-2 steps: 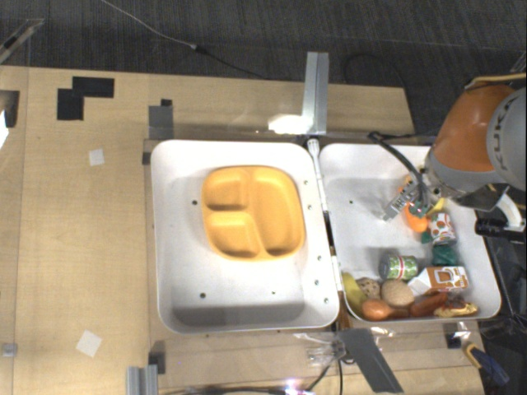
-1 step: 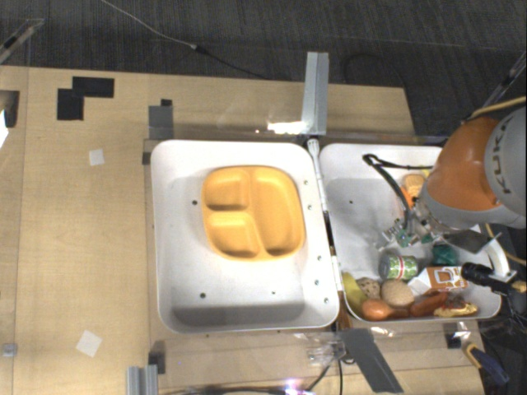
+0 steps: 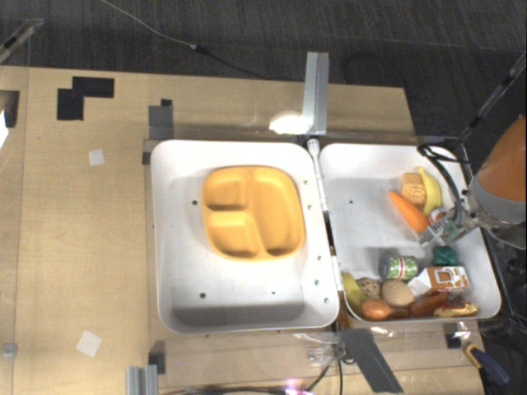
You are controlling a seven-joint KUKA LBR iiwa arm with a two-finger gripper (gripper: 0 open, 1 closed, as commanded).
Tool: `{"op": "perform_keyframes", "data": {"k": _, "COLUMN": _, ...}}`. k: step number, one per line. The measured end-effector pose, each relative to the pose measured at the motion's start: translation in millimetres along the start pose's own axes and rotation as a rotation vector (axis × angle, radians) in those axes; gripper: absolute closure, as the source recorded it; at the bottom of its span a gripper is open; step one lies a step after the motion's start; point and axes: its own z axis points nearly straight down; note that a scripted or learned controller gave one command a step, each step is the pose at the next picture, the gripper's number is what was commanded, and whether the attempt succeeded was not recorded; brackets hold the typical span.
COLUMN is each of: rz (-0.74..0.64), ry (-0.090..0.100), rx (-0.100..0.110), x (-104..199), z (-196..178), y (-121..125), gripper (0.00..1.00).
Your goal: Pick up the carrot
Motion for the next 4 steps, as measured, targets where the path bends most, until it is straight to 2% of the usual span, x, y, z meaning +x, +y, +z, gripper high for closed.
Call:
{"op": "perform_keyframes", "data": {"k": 1, "rz": 0.39, "ry": 0.002, "rx": 0.001, "x": 36, "z": 1, "y": 35, "gripper": 1.0}}
{"op": "perform_keyframes", "data": {"k": 2, "rz": 0.617, "ry": 0.002, "rx": 0.0, "x": -1, "z": 17, "y": 99, "gripper": 1.0}}
{"op": "perform_keyframes", "data": {"k": 3, "rz": 0.606, "ry": -0.002, "rx": -0.005, "x": -1, "z": 5, "y": 102, "gripper": 1.0}}
{"op": "perform_keyframes", "data": {"k": 4, "rz": 0.53, "ry": 0.005, "rx": -0.001, "x": 81, "z": -34, "y": 119, "gripper": 1.0}}
